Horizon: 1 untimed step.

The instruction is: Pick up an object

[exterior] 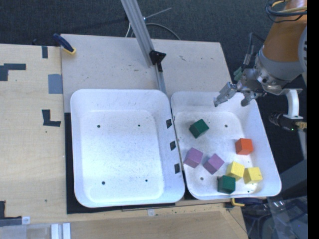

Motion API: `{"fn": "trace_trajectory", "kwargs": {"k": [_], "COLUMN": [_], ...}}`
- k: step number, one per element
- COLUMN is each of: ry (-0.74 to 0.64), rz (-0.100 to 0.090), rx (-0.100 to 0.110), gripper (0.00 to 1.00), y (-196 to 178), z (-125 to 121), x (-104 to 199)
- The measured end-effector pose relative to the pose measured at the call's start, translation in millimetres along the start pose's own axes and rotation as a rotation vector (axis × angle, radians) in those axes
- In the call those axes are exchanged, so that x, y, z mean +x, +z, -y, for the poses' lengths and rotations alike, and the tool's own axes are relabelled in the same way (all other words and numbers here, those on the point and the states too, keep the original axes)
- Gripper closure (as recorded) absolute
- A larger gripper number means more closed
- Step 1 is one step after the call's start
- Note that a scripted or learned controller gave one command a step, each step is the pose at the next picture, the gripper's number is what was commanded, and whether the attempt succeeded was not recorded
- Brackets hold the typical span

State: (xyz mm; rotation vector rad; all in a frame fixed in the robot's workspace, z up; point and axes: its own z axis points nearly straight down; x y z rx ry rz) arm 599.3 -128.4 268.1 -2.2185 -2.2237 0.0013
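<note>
The gripper (233, 97) hangs over the far edge of the right bin (264, 148), near that bin's far right corner, on the end of the grey arm (284, 39) with its orange band. Its two fingers stand apart with nothing between them, so the jaws are open and empty.

All the blocks lie in the right bin. The green block (199, 128) sits alone toward the bin's far left part, and it is the one nearest the gripper: it lies toward the near edge and toward the left bin (79, 133) from the jaws, with bare floor all round it. The orange block (244, 146) sits by the right wall, about midway along it. Two purple blocks (203, 160) lie just beside each other near the middle, and along the near edge two yellow blocks (245, 173) touch or nearly touch, with a dark green block (226, 183) just beside them.

By my judgement the pick has not yet begun; the gripper is above the rim, not down among the blocks. The green block looks the easiest target, since it stands free of its neighbours. The move turns on carrying the jaws inward from the far rim toward the near edge and leftward before lowering. The block is a cube, so it has no long axis to align with; it sits somewhat turned relative to the bin walls.
</note>
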Motion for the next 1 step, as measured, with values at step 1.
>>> {"fn": "trace_trajectory", "kwargs": {"k": [1], "ry": [0.001], "rz": [0.000], "rx": [0.007], "gripper": [0.00], "y": [130.8], "z": [-20.3], "x": [-14.2]}}
